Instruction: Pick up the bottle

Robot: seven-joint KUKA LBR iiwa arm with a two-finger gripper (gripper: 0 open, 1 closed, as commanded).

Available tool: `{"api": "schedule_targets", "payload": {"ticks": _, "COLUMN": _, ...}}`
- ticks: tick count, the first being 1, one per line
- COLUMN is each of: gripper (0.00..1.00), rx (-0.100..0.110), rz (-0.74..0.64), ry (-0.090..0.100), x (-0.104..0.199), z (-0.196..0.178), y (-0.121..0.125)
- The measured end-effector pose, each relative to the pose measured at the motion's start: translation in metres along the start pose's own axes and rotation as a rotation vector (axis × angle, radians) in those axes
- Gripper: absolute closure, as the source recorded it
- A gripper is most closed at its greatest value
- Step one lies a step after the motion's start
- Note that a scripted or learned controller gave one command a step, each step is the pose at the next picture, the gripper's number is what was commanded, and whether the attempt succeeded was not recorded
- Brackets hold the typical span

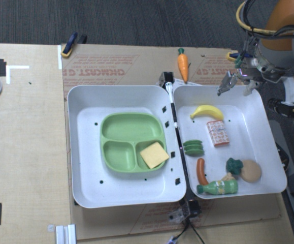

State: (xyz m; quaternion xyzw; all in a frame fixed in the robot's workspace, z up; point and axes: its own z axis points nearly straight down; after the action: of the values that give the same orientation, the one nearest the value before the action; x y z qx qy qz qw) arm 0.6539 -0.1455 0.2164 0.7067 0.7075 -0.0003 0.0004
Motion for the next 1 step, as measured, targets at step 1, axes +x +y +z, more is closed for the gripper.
{"api": "schedule_targets", "payload": {"ticks": 1, "gripper": 1.0, "rx": -0.001, "rz": -0.003, "ry": -0.002, "x": -0.0002, "z": -0.0099, "y": 0.0005}}
